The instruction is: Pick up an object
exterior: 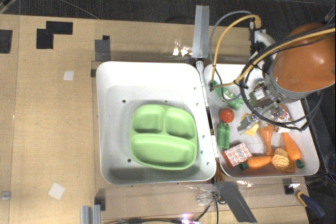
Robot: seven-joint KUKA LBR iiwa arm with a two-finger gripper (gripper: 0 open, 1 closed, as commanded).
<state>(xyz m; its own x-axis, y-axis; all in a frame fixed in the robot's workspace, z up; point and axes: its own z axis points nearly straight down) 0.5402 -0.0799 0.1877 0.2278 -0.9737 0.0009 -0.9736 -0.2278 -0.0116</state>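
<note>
Glossy green plastic tray [163,136], wooden bench [47,128].

We cannot see the gripper [261,106] fingers beneath the arm [304,63]. The arm runs off the frame's right edge, covering the upper part of the right bin [310,168].

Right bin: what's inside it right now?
Right bin holds toy food: a tomato, green vegetable, red box, carrots, corn. The arm covers its upper part.

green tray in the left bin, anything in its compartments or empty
Empty: all three compartments of the green tray show bare green plastic; the toy food lies in the right bin.
</note>
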